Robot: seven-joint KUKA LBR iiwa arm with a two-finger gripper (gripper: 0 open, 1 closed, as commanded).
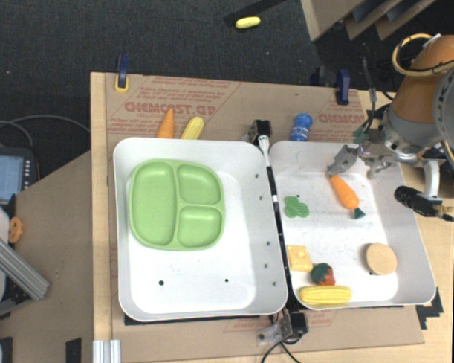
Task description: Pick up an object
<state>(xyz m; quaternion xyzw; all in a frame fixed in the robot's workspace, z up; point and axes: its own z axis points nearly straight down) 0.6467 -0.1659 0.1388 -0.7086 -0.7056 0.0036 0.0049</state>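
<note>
End effector [359, 161]: over the far right corner of the right bin, fingers spread apart, nothing between them.
Arm [423, 87]: grey with orange band, entering from the right, above the right bin's far edge.
Right bin [403, 243]: white, shallow; near and right rims well apart from the end effector.
Toy carrot [345, 192]: orange with green tip, just below the end effector on the bin floor, lying at a slant, apart from the fingers.
Green toy piece [296, 208]: left of and below the end effector, near the right bin's left rim.
Yellow cheese wedge [299, 258]: well below the end effector, close to the left rim.
Red and green toy [323, 274]: just beside the cheese wedge, toward the near rim.
Toy corn cob [325, 295]: against the near rim, far from the end effector.
Tan round disc [380, 258]: below the end effector, toward the right rim, open floor around it.
Open room: bare white floor in the middle of the right bin, between carrot and disc.
Left bin [134, 278]: well left of the end effector, holding a green divided plate [177, 204]; bare floor along its near and right sides.
Blue bottle [301, 127]: on the table [215, 102], outside the far rim, left of the end effector.
</note>
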